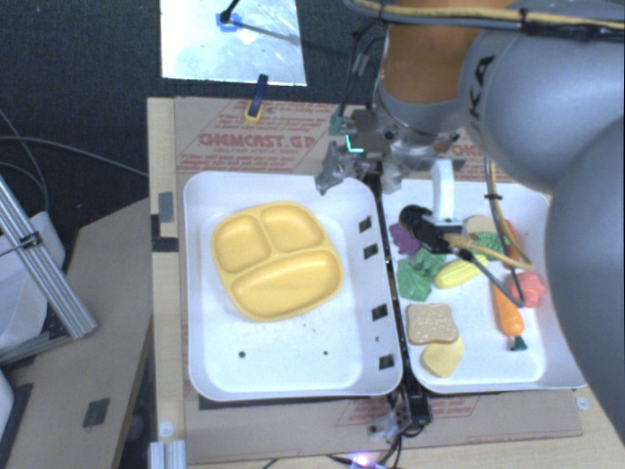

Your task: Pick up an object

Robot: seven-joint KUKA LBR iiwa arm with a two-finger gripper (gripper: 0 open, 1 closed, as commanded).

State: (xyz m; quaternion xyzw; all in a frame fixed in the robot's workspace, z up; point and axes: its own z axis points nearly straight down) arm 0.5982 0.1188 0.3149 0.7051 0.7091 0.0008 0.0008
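My gripper hangs over the back end of the divider between the two bins. Its fingers stand apart, open, with nothing between them. In the right bin lie several toy foods. A purple piece and a green leafy piece lie near the divider. Beside them is a yellow corn cob. An orange carrot lies further right, with a pink piece next to it. A bread slice and a yellow wedge lie at the front. All sit below and right of the gripper.
A yellow divided plate lies in the left bin. Black clips run down the divider. Behind the bins, a small blue and yellow item rests on the cardboard, beyond it a shiny sheet. The arm's bulk overhangs the right bin.
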